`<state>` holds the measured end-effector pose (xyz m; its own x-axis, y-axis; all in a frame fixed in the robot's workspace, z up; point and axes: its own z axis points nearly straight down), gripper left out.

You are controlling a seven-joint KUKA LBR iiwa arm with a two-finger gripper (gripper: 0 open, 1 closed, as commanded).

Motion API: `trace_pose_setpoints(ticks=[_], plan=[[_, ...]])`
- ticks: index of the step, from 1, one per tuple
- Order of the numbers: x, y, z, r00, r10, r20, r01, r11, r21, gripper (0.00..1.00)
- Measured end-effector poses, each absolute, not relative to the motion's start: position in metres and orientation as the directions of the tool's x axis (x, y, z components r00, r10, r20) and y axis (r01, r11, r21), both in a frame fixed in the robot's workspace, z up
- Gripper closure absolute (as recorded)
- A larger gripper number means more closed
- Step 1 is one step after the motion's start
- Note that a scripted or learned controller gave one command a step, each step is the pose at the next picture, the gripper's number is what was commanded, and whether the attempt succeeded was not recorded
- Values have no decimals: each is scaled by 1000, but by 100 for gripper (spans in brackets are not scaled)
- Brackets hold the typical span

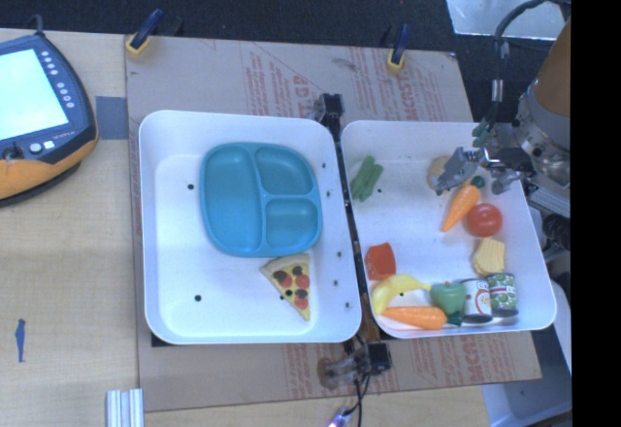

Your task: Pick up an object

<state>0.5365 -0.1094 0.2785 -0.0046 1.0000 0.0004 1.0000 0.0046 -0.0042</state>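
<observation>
The camera view looks down on two white bins side by side. The left bin [165, 221] holds a blue divided plate [260, 198] and, just below it, a toy pizza slice [289, 281]. The right bin [408, 139] carries the clutter: a green bean pod [366, 177] near its upper left, a red block [380, 260], a banana [398, 291] with an orange carrot [414, 316] lying flat beside it, a green pepper [448, 299], a small can [490, 297] on its side, a yellow corn piece [489, 255] and a red tomato [483, 218].

The gripper [470, 169] reaches in from the right and sits low over the upper right part of this bin. Its grey fingers [448, 173] appear spread apart, with nothing seen clamped between them.

The nearest thing to take is an upright-slanted carrot [459, 207] — it lies just below the gripper, its thick end up close under the fingers and its point running down and to the left. Its long axis is thus a diagonal, and the tomato touches or nearly touches its right side. I judge the grasp not yet made: the fingers would need to come down a little and straddle the carrot across that diagonal — the tomato close by could get nudged or caught instead.
</observation>
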Motion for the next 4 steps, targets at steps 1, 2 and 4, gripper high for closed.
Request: trace_pose_setpoints(ticks=[1, 2, 4], plan=[[553, -199, 163, -4, 1000, -1, 1000, 4, -6, 0], [603, -211, 91, -7, 1000, -2, 1000, 7, -5, 0], [589, -148, 207, -5, 1000, 0, 1000, 5, -1, 100]])
